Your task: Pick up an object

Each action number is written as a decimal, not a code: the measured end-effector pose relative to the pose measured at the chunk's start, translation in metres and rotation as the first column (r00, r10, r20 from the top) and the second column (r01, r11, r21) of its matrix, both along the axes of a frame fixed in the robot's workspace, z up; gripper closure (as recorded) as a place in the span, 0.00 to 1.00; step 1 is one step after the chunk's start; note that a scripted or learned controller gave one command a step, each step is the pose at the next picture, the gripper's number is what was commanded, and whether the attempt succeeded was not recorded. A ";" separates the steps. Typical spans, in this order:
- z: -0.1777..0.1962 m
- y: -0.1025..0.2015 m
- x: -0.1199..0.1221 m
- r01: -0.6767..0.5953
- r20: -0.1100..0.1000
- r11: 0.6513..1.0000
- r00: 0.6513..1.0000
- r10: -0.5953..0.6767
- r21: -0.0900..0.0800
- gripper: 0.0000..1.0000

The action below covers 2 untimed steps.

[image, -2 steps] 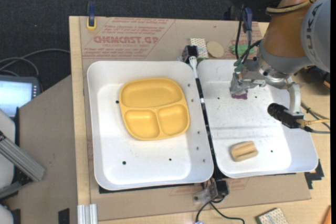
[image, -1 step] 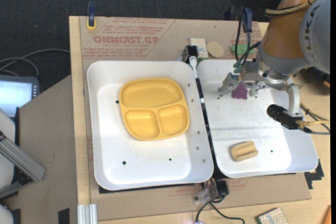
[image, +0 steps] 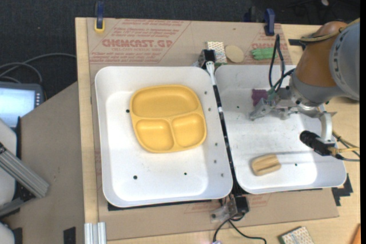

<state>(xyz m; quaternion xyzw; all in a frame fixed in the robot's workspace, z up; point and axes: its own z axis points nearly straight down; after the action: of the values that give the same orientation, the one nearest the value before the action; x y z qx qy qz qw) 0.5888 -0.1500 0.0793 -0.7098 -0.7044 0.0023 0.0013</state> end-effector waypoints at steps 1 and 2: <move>0.007 -0.023 0.081 -0.010 0.014 1.000 1.000 0.010 -0.003 0.00; 0.005 0.021 0.042 -0.010 0.001 1.000 1.000 0.010 0.005 0.00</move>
<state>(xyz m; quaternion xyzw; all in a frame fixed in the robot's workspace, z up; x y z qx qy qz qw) 0.6309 -0.1289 0.0847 -0.7061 -0.7081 0.0003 0.0026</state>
